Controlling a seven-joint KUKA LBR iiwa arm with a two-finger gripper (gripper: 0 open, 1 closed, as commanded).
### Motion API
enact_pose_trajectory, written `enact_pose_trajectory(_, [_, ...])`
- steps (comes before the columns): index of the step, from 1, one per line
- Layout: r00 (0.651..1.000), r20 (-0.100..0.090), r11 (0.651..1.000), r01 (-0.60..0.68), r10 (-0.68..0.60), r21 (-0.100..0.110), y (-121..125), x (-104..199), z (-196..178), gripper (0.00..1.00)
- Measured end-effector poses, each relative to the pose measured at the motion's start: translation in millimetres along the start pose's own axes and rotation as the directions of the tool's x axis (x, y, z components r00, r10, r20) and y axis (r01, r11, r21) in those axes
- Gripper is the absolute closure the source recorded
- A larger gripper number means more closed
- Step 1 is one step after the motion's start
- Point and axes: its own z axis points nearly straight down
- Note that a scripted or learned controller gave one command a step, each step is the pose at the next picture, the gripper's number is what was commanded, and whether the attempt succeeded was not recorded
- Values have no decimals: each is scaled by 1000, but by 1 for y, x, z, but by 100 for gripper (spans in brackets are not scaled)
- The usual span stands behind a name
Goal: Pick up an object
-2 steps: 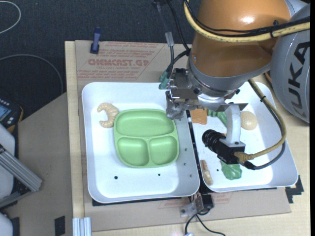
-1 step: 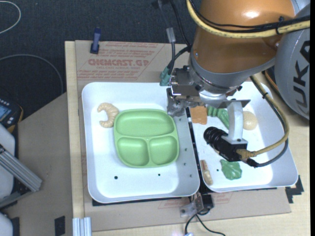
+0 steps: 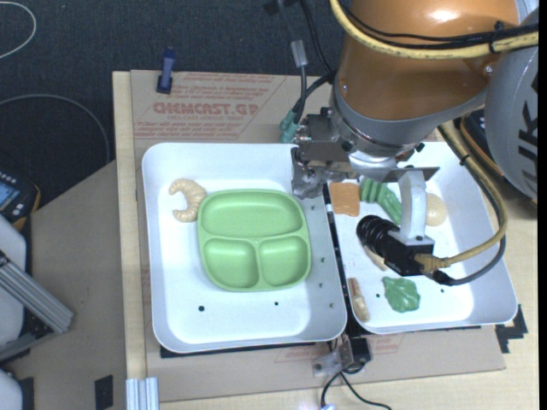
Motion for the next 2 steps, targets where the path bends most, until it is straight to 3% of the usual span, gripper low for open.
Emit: enact_pose_trajectory(2, [1000,0,1000,1,-1,-4,1,1,-20,100])
